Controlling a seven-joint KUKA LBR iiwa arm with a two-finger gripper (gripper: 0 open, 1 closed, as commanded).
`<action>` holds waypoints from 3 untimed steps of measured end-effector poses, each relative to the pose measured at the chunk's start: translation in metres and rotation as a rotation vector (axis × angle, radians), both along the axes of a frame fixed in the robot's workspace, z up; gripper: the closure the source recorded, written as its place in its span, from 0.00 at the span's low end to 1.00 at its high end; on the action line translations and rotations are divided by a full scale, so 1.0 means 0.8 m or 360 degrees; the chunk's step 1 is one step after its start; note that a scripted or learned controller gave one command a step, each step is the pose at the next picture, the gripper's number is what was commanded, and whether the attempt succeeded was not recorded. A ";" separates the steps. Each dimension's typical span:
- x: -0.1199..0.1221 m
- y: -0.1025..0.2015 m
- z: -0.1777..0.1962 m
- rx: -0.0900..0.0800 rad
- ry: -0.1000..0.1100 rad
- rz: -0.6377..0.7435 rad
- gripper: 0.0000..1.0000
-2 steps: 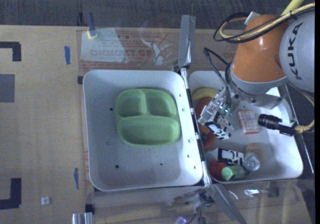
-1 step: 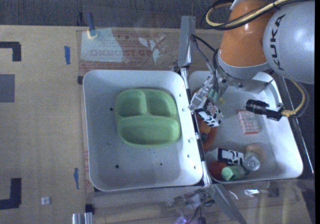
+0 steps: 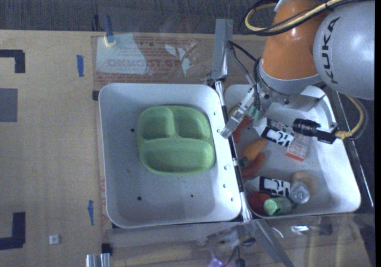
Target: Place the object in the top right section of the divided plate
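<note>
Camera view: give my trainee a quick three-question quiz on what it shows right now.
1. True or false: the green divided plate lies in the left bin.
2. Which bin holds the small loose objects? A) left B) right
3. Fill in: the end effector hovers by the ___ between the two bins.

Key: 1 true. 2 B, the right bin, among them an orange carrot-like piece and a green object. 3 divider.
</note>
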State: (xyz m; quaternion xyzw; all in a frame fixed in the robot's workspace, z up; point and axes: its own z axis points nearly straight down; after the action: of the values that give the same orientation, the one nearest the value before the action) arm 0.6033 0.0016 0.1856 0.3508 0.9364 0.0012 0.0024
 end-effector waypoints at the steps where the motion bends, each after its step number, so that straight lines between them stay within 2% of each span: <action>1: 0.002 0.001 0.014 0.0001 -0.0011 0.0000 1.00; 2: -0.032 0.086 0.018 0.0000 0.0006 0.0249 1.00; 3: -0.011 0.118 0.048 -0.0001 -0.0003 0.0398 1.00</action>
State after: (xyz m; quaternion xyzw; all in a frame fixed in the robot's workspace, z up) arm 0.5941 0.0962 0.2244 0.2314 0.9729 0.0015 0.0032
